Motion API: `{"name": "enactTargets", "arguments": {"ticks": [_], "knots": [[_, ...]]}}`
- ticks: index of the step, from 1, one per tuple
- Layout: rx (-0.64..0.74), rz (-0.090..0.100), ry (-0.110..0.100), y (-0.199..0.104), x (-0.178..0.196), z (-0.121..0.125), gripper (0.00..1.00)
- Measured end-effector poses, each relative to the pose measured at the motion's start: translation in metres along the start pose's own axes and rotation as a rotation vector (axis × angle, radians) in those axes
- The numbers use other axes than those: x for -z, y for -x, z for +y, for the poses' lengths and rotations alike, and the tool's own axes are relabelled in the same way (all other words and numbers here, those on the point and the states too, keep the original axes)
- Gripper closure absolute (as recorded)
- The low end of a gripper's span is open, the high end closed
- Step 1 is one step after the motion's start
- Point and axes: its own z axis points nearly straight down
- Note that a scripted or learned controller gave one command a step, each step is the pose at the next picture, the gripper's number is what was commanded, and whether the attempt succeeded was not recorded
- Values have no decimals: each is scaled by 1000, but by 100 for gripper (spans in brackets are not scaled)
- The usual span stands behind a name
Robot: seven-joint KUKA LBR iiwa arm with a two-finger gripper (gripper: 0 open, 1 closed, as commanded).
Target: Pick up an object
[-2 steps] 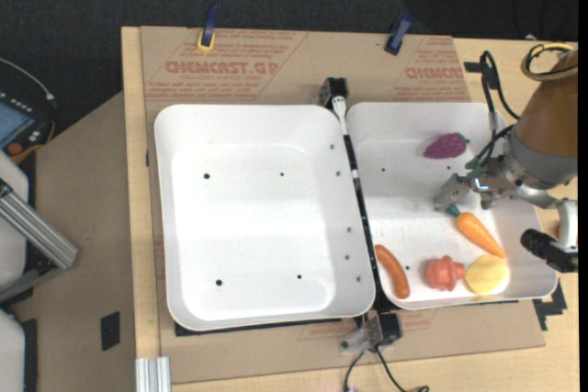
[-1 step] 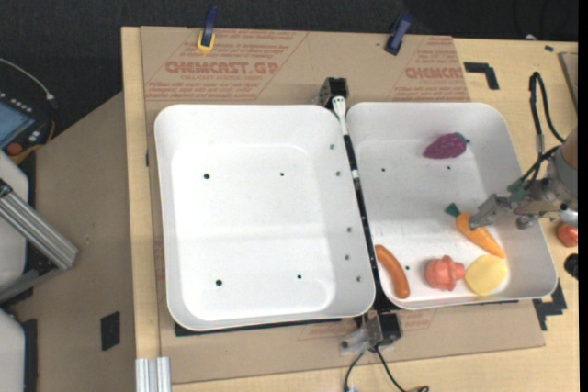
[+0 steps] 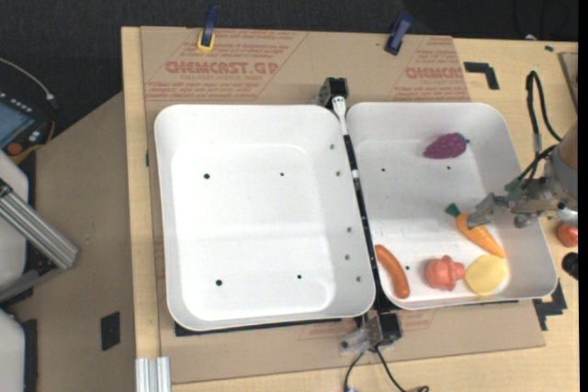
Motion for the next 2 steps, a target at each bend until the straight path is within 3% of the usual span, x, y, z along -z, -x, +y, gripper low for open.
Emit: {"name": "enactTargets", "arguments": {"ticks": [1,2], "knots": [[3,7,-1,-3,-48,-21,0],[1,0,2,-1,-37,-21,100]]}}
